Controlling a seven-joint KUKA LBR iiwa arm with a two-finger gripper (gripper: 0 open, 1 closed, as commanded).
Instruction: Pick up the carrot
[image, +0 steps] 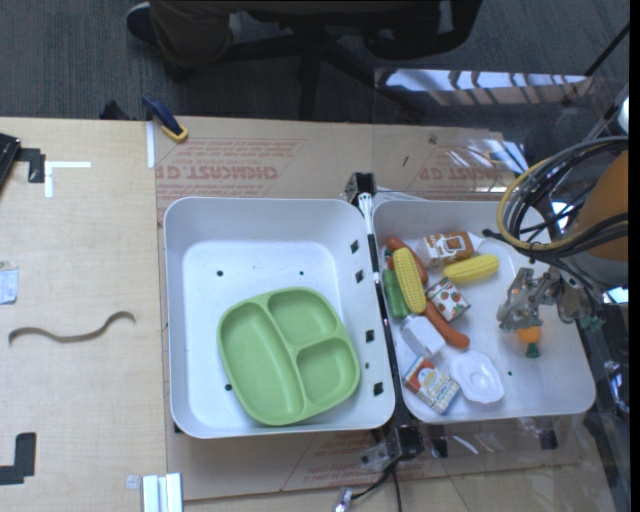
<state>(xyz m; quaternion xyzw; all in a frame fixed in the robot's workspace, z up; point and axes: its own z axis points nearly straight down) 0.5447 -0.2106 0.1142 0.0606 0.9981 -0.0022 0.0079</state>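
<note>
Two white bins sit side by side on the table. The left bin (190, 330) holds a green tray (288, 353) with three compartments, lying toward the bin's front. The right bin (560, 395) holds the clutter: two corn cobs, one (408, 281) upright near the divider and one (471, 267) lying toward the back, a sausage (447, 328) running diagonally through the middle, a green pod (392, 291) just beside the first cob, small cartons (447, 300) between them, another carton (432, 386) at the front, and a white lid (477, 381) beside it.

The carrot (529, 338) lies near the right wall of the right bin, well apart from the other food, orange with a green tip. The hand (519, 305) is directly over it, lowered into the bin, its metal fingers (515, 298) pointing down and touching or nearly touching the carrot's top. Whether the fingers are spread or closed cannot be told. The arm (606, 215) reaches in from the table's right edge, with looped cables (540, 205) draped above the hand.
</note>
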